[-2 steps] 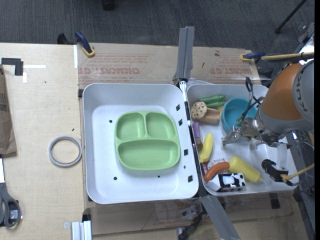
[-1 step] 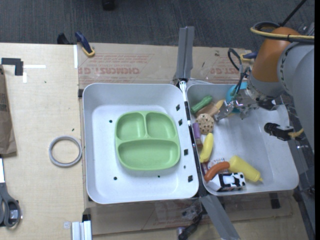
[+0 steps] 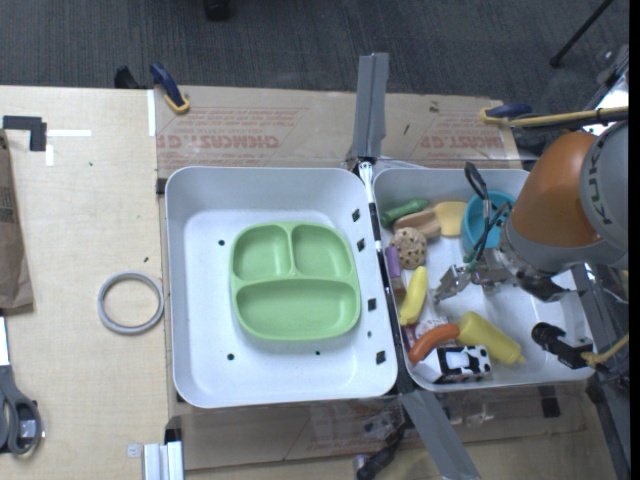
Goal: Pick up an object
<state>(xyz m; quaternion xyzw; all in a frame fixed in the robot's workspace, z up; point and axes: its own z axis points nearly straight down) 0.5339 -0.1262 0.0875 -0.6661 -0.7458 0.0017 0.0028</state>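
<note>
My gripper [image 3: 452,282] hangs low in the right bin [image 3: 440,170], over bare floor just right of a yellow banana [image 3: 414,294]. Nothing shows held in it. Below it lie a red sausage [image 3: 432,341], a yellow bottle [image 3: 490,337] and a black-and-white cow toy [image 3: 463,362]. A round tan cookie [image 3: 408,246] and a purple piece [image 3: 393,266] sit up-left of the gripper. At the bin's far side are a green vegetable [image 3: 404,209], a bun [image 3: 428,220], a yellow wedge [image 3: 452,218] and a blue cup [image 3: 487,219].
The left bin [image 3: 200,298] holds a green divided plate [image 3: 295,280]. On the bench to the left lie a grey ring [image 3: 131,301] and scissors [image 3: 15,423]. The arm's orange band [image 3: 560,198] covers the right bin's far right part.
</note>
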